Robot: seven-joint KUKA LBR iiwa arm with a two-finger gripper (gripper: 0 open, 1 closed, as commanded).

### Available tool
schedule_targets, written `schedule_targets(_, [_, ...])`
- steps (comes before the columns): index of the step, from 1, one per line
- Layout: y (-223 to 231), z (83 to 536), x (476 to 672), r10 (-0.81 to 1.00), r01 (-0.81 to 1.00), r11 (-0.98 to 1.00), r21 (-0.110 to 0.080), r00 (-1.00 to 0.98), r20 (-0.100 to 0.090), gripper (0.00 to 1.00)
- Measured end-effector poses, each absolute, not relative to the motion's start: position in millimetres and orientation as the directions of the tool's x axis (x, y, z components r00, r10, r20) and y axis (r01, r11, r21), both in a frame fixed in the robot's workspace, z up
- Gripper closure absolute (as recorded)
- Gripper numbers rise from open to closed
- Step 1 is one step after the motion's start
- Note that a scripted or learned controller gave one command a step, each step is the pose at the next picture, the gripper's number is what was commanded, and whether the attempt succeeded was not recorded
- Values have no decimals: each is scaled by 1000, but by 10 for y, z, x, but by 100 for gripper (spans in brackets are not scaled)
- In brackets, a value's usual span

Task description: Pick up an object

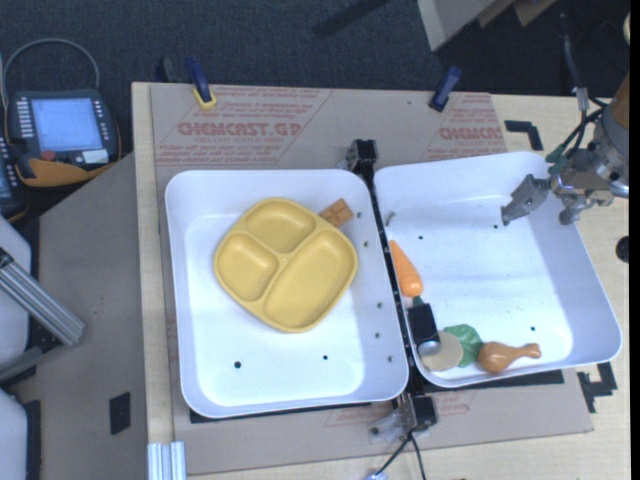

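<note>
My gripper point(546, 204) hangs over the far right part of the right bin point(560, 278), its two fingers spread open with nothing between them. An orange carrot point(404, 268) lies by the right bin's left wall. In that bin's near left corner sit a black block point(422, 321), a beige round piece point(443, 353), a green piece point(465, 335) and a brown drumstick point(506, 352). All of these lie well to the left of and nearer than the gripper.
The left bin point(200, 318) holds a yellow divided plate point(287, 263) with a small brown block point(336, 212) at its far right edge. A black clamp point(362, 154) sits between the bins at the back. A pendant with a screen point(62, 128) rests at far left.
</note>
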State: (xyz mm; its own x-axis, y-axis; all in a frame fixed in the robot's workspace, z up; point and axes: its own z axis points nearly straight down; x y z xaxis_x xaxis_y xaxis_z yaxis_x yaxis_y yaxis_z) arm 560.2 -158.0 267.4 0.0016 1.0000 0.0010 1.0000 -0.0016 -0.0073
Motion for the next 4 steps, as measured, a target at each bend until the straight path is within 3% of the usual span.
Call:
schedule_targets(1, [-1579,2711,5618,1000,1000,0,0,0,0,0])
schedule_targets(4, [-1424,1195,5539,1000,1000,0,-7,0,2,0])
